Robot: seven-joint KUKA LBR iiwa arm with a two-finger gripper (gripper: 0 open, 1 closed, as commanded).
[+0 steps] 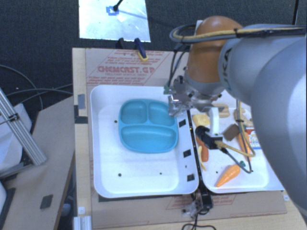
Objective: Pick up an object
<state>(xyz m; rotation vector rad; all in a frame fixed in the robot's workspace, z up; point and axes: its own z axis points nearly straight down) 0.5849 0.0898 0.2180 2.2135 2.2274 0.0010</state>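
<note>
1. At the middle of the table (79,80), two shallow white bins sit side by side on a sheet of printed cardboard (120,68).
2. The left bin (144,174) holds one thing: a blue plate (146,128) with three compartments, lying flat towards the far side of the bin.
3. The grey arm (268,80), with its orange band (213,37), reaches in from the right and fills the upper right of the view.
4. The hand (174,105) hangs over the far right corner of the left bin, close to the wall that divides the two bins.
5. The hand is right at the plate's far right rim. The view does not show whether it touches the rim.
6. Whether the hand is spread or pressed together cannot be told from this angle. Nothing can be seen gripped in it.
7. The right bin (256,176) holds several small things, all to the right of the hand and nearer the viewer.
8. A large orange carrot (228,175) lies at a slant near the right bin's near edge, well apart from the hand.
9. A smaller carrot (205,152) lies beside the dividing wall, nearer the viewer than the hand.
10. A yellow piece (201,120) lies just beside the hand, on the right bin's side of the wall.
11. A small brown piece (231,132) lies further right, partly under the arm.
</note>
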